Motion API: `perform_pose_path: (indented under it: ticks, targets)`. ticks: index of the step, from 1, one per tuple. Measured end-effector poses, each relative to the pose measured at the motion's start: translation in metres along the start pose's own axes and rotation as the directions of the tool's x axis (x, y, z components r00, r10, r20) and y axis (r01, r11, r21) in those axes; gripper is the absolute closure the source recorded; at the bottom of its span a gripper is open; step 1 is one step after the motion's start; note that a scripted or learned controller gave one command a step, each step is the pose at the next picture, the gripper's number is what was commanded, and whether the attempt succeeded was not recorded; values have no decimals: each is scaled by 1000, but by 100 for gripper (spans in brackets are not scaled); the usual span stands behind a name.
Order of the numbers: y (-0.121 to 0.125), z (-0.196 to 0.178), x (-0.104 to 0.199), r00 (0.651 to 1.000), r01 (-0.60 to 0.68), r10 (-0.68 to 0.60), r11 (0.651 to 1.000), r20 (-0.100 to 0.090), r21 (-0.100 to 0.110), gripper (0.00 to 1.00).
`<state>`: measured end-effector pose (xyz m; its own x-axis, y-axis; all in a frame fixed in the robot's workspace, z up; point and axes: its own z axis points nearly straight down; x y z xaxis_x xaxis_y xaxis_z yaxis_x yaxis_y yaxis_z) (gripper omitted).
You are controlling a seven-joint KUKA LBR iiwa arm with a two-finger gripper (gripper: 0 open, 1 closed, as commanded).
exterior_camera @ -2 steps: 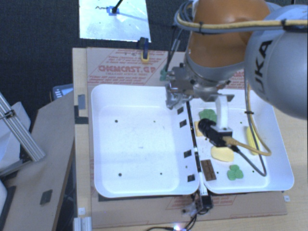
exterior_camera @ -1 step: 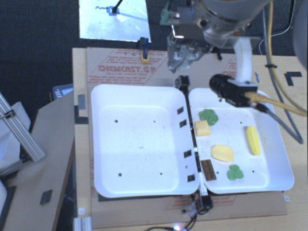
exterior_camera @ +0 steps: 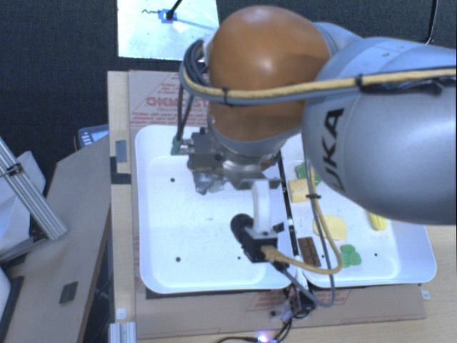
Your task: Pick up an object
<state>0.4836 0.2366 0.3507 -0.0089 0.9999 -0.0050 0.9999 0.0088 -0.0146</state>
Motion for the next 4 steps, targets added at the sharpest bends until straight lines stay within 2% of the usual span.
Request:
perform_pose_path:
  ticks: [1,2,3,4]
  targets:
    - [3,47,-56,1000,-13,13,1000,-3,-11,100]
    - [79,99,-2,1000,-3,3,1000,-6,-16,100]
    - [59,31,-30,1000,-9,9,1000,-7,-20,100]
    - [74,-58,-136,1000,-18,18,999,-5,-27,100]
